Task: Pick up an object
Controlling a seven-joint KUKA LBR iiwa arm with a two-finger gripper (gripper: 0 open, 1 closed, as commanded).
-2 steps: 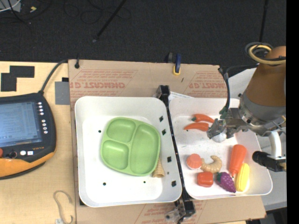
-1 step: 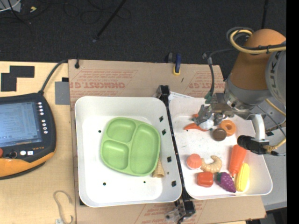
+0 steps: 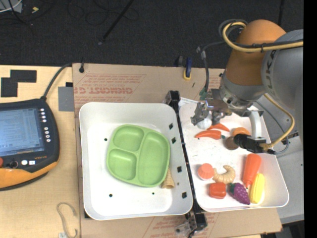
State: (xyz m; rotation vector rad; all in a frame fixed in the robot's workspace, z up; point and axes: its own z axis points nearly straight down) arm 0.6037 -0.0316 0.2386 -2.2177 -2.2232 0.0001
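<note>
From my remote seat the biggest thing I see is the bench itself, a flat brown cardboard sheet point(image 3: 124, 83) with reversed red printing on it, and behind it a dark carpeted floor point(image 3: 124, 24) with a few loose cables trailing across. Next down in size, the grey arm with the orange band point(image 3: 257, 38) comes in from the right and bends down over the far end of the right bin. There are two shallow white plastic bins: the left bin point(image 3: 94, 182) and the right bin point(image 3: 277, 192), touching along a black clamp strip in the middle. At the left edge sits one dark teach pendant with a lit screen point(image 3: 22, 138). In the left bin I count one light green divided plastic plate point(image 3: 137, 155) with three compartments, plus one small tan cone point(image 3: 169, 181) leaning against its near right corner. The two-finger gripper point(image 3: 202, 117) hangs low at the far left corner of the right bin, just above a red-orange toy chili pepper point(image 3: 209, 134); honestly I can't tell how far apart the fingers are, and I see nothing held in them. The rest of the pickable toys in the right bin, one of each: an orange carrot point(image 3: 250, 168), a yellow corn cob point(image 3: 257, 188), a purple grape bunch point(image 3: 240, 193), a red pepper chunk point(image 3: 217, 190), a tan croissant point(image 3: 225, 173), a pink round shell-like piece point(image 3: 206, 171) and a brown mushroom-like piece point(image 3: 237, 136) by the arm.
</note>
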